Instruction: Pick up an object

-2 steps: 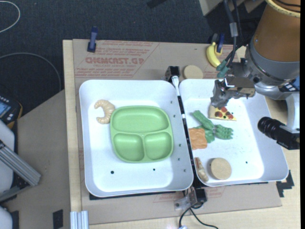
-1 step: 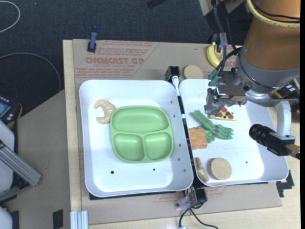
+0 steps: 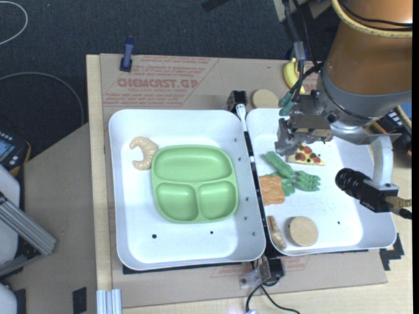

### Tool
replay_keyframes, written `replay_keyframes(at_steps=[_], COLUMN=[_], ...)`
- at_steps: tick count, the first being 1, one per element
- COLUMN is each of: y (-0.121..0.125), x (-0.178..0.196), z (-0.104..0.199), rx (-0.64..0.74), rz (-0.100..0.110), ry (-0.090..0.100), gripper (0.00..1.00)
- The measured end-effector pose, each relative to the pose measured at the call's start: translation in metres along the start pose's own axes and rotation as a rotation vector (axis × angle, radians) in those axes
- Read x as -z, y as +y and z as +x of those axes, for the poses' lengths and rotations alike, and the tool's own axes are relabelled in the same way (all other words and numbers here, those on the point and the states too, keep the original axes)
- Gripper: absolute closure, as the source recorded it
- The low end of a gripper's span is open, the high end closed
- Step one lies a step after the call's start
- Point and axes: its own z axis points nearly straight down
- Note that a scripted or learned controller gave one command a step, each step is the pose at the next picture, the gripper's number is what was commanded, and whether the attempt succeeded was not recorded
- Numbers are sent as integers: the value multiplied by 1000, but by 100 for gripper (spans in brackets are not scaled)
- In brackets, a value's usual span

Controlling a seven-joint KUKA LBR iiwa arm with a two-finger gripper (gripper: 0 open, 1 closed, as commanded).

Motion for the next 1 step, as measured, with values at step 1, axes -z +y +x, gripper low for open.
replay_keyframes(at_steps=[1], y=[5], x=[-78], z=[-32], rx=[-6], rz=[11], ry=[-2], gripper=[100])
